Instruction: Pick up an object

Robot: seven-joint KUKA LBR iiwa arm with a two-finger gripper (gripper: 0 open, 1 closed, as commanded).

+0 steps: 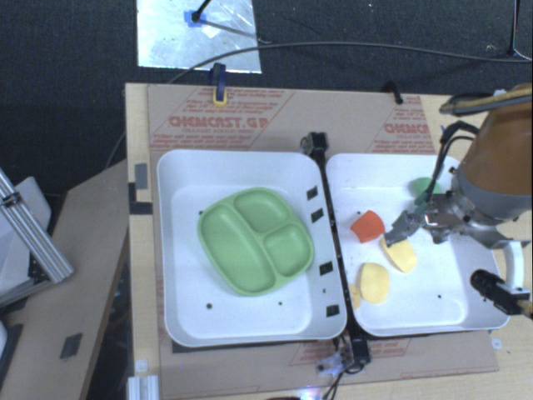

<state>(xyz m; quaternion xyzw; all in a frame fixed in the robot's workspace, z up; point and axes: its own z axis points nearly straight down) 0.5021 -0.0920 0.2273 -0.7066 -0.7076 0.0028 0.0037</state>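
Note:
In the right bin (433, 319) lie a red-orange piece (366, 225), a pale yellow piece (403, 257) and a second yellow piece (374, 282) nearer the front. A green object (421, 187) peeks out behind the arm at the bin's back. My gripper (398, 232) reaches in from the right and points down-left. Its tip is just above the upper end of the pale yellow piece and right of the red-orange one. I see nothing lifted off the bin floor.
The left bin (179, 223) holds a green divided plate (255, 240). A black divider with clips (326, 223) runs between the bins. The grey and orange arm (500, 165) covers the right bin's far right side.

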